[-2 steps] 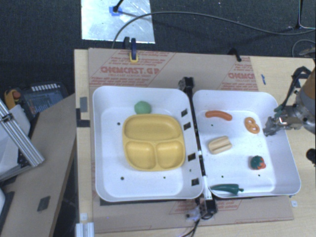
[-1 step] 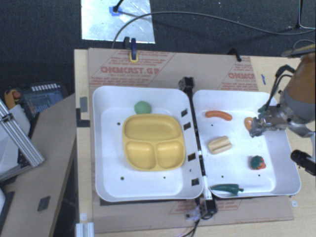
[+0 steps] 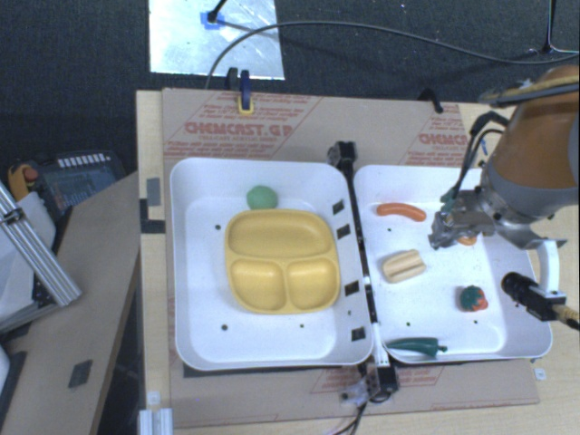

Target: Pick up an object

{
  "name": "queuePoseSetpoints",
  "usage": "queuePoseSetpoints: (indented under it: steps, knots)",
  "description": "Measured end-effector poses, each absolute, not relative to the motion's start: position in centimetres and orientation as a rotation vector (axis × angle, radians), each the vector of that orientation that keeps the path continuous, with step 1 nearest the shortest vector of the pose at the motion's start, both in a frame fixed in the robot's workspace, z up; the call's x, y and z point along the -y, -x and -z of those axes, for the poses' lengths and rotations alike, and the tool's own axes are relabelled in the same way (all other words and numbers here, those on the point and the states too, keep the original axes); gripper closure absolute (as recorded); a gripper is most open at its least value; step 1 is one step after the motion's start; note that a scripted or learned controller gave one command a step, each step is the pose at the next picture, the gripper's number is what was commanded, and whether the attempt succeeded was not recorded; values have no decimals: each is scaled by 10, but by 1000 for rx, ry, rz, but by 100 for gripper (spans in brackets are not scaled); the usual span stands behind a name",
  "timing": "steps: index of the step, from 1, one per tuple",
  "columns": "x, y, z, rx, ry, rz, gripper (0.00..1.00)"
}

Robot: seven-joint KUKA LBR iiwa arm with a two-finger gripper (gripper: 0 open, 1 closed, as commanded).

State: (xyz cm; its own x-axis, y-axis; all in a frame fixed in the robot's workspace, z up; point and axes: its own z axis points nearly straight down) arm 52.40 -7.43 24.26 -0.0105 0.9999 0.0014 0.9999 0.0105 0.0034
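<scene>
- The task names no single object, so the likeliest pick is judged from where the claw (image 3: 450, 231) hangs: over the right bin (image 3: 517, 338), low above a small orange piece (image 3: 468, 239) that peeks out just beside and partly under it.
- That orange piece lies at the claw's lower right edge; most of it is hidden, so its shape and long axis cannot be told.
- Next nearest is the sausage (image 3: 401, 211), just to the claw's left and a little farther up the bin, its long axis running nearly across the view.
- The bread roll (image 3: 402, 265) sits below and left of the claw, tilted slightly, apart from the sausage.
- The strawberry-like toy (image 3: 471, 299), green on red-orange, rests lower in the same bin, well below the claw.
- A green pepper (image 3: 416, 345) lies along the right bin's near wall, long axis across the view.
- The claw's fingers blur into the wrist's dark metal from above; whether they stand wide or narrow cannot be told, and nothing is seen held between them.
- The coming move likely turns on a small shift toward the orange piece, then a straight descent.
- The left bin (image 3: 195, 333) bears a yellow divided tray (image 3: 276, 259) with a green ball (image 3: 262, 198) touching its far edge; both are well apart from the claw.
- Both bins rest on the bench (image 3: 290, 120).
</scene>
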Motion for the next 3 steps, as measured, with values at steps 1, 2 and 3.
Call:
queuePoseSetpoints:
  steps: [1,2,3]
  knots:
    - [23,-527,-248,-2232,-2209,-5,100]
    - [-27,-535,-245,-2233,-2210,-5,100]
    - [-80,-531,-244,-2233,-2210,-4,100]
